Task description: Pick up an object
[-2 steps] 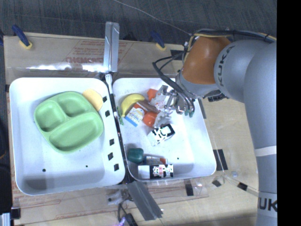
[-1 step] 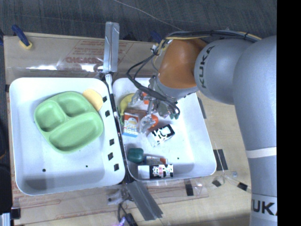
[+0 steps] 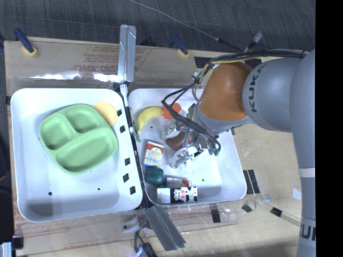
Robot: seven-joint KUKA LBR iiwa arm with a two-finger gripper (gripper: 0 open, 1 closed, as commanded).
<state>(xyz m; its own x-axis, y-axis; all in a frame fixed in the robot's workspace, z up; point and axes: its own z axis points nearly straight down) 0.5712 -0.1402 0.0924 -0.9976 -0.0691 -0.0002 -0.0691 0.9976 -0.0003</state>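
Two white bins sit side by side on the bench. Over the right bin (image 3: 228, 182) hangs the claw (image 3: 185, 153); whether it is open or closed cannot be told. Just left of it lies a small carton (image 3: 153, 154), a banana (image 3: 147, 115) farther up-left, and a teal object (image 3: 154, 175) down-left.

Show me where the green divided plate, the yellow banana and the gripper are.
green divided plate (image 3: 80, 138): camera view, centre ridge.
yellow banana (image 3: 147, 115): camera view, middle of its curve.
gripper (image 3: 185, 153): camera view, metal tip.
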